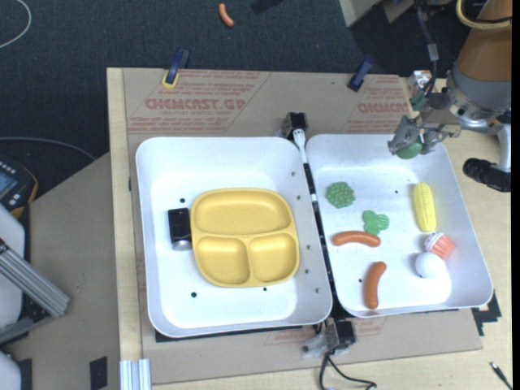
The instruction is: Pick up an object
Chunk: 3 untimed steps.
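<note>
My gripper (409, 143) hangs over the far edge of the right bin (463, 287), with a small green object (412, 147) showing between its fingers, lifted off the bin floor. In the bin below lie a round green vegetable (340, 193), a green leafy piece (374, 221), a yellow corn cob (423, 205), two orange sausages (356, 238) (374, 283), a white ball (426, 264) and a pink-orange piece (439, 244) beside it.
The left bin (154, 169) holds a yellow divided plate (244, 236) and a black block (179, 225) at the plate's left. A black clip (296, 125) sits where the bins meet at the back. A stray orange piece (226, 15) lies on the dark floor.
</note>
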### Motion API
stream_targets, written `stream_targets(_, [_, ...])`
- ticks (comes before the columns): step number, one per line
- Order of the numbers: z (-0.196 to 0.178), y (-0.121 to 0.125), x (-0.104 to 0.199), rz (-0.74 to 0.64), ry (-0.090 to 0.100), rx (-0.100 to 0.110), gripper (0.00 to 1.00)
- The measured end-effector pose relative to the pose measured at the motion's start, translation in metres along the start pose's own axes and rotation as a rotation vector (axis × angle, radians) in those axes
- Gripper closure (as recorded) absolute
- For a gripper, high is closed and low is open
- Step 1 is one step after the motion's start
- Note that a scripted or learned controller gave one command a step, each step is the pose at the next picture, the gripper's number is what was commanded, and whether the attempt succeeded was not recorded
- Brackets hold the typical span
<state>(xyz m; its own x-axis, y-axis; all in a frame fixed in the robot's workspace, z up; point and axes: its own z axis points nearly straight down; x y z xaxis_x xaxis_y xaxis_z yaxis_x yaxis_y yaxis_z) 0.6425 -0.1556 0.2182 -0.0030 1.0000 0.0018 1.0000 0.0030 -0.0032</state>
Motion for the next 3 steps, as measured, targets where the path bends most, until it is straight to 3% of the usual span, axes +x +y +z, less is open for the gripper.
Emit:
stream_targets(2, [0.001,-0.031,0.098,-0.002,0.0,0.001,1.0])
stream_targets(3, [-0.011,-0.059,0.145,-0.001,0.0,0.001,1.0])
